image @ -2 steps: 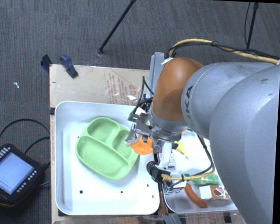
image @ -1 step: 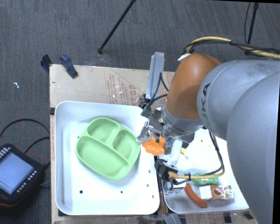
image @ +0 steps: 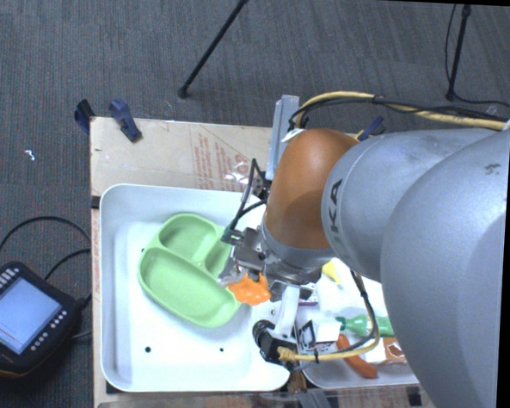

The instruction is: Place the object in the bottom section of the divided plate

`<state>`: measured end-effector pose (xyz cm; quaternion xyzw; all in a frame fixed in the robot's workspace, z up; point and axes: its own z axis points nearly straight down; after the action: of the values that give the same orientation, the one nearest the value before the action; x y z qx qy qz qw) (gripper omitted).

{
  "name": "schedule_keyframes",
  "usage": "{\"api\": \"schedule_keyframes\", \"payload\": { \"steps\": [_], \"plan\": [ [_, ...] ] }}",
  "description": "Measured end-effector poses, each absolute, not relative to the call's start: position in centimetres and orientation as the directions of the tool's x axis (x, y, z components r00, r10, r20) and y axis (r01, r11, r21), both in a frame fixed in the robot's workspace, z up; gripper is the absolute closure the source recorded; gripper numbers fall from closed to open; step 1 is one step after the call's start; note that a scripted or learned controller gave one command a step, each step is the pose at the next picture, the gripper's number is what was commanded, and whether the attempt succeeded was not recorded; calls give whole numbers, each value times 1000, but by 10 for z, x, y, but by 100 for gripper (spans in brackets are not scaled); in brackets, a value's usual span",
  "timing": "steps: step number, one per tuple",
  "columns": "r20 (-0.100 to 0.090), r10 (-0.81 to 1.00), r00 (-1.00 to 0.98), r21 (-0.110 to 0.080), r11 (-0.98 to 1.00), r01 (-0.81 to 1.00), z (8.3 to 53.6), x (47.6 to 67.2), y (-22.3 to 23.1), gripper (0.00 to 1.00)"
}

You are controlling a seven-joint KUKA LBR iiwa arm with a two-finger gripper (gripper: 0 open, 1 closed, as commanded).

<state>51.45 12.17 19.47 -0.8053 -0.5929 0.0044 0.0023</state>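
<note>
Claw [image: 252,281] position: low over the left bin [image: 115,233], at the right rim of the green divided plate [image: 190,272], with my wrist covering most of it from above. An orange object [image: 250,291] sits directly beneath the wrist, touching or overlapping the plate's right edge beside the large bottom section [image: 181,291]. Whether the claw is wide, narrow, or closed on that object, I cannot tell; the wrist hides the contact.

Judged hazards from this pose:
- The object lies at the rim, not clearly inside the section. A release here may leave it straddling the edge or let it roll onto the bin floor.
- A descent against the rim may tip or push the light plate.
- The loose cable [image: 323,354] hangs near the second bin [image: 347,381] and may snag.
</note>
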Motion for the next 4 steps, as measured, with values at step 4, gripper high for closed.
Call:
{"api": "schedule_keyframes", "payload": {
  "steps": [4],
  "plan": [
    [-5,957,289,-7,-289,957,225,571,203,100]
  ]
}}
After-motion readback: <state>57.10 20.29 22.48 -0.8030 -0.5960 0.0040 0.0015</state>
